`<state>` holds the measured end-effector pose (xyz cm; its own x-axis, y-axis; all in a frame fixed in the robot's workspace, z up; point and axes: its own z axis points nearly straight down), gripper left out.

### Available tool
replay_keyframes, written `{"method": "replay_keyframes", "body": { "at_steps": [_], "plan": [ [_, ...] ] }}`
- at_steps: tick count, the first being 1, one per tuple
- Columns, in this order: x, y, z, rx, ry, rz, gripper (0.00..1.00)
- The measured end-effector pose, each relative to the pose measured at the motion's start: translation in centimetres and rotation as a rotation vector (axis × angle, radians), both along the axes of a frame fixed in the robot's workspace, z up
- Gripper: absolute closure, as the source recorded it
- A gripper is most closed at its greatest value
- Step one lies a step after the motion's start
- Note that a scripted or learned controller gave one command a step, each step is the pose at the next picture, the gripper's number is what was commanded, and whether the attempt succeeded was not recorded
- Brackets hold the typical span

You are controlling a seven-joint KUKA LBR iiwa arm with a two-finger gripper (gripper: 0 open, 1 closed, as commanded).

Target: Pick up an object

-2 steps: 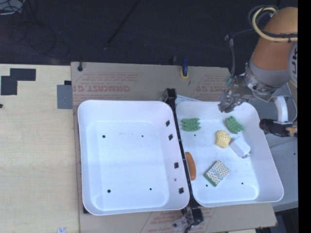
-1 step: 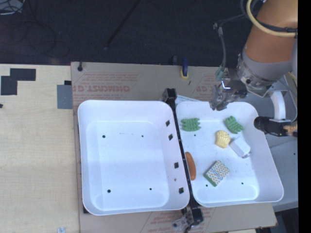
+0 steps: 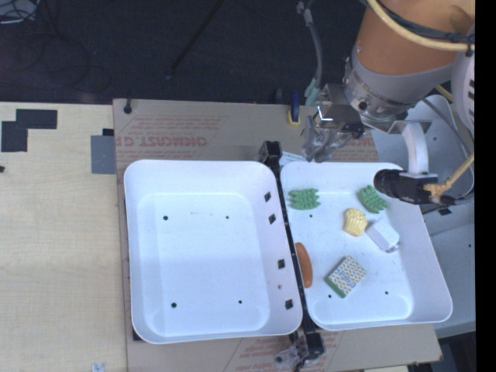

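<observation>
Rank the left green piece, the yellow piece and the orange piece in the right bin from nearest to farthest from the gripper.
From the gripper:
1. left green piece, bin's far-left part.
2. yellow piece, middle right.
3. orange piece, by the left wall, near side.

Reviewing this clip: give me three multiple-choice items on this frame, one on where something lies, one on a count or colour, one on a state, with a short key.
1. Where does the orange sausage-shaped object lie?
A. In the left bin's far corner
B. In the right bin, against its left wall
C. On the cardboard in front of the bins

2. How many green ridged pieces lie in the right bin?
A. Two
B. Four
C. None

3. Where is the gripper in relation to the objects?
A. Pressed onto the yellow corn piece
B. Above the right bin's far left corner, apart from every object
C. Down inside the left bin

Key: 1 B, it lies along the wall by the divider. 2 A, one green piece sits near the far left, another near the far right. 3 B, it hangs over the far rim, with the nearest green piece lying nearer the camera.
</observation>
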<state>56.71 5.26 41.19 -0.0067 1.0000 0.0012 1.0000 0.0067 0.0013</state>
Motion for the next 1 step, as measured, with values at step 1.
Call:
{"method": "replay_keyframes", "body": {
  "at_steps": [1],
  "plan": [
    [-2.45,3.18,12.39,0.002,-0.009,-0.001,1.00]
  ]
}}
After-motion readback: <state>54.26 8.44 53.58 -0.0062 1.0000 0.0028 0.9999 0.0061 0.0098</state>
